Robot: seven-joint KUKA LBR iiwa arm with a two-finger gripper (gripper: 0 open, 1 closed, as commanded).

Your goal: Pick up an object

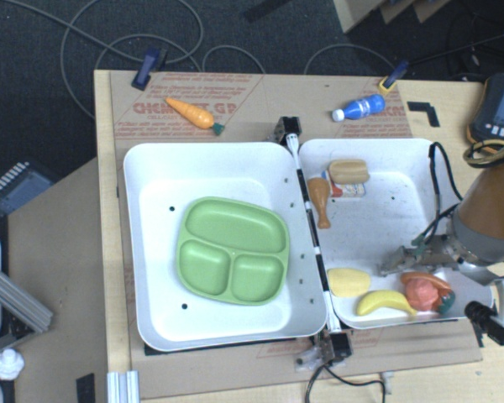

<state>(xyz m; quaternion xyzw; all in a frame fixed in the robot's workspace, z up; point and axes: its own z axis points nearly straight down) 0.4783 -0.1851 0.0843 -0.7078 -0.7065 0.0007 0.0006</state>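
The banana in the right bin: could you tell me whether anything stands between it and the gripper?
Nothing visible does. The gripper hangs just above the banana, with bare bin floor between; the red toy lies beside the banana, to its right.

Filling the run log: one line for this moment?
gripper: low in right bin, grip unclear | nearest: red toy, banana | left bin: green tray

Right bin [420,162] centre free; toys crowd left wall, near edge.

green tray [233,248], yellow banana [384,302], orange carrot [193,112], blue bottle [361,107]
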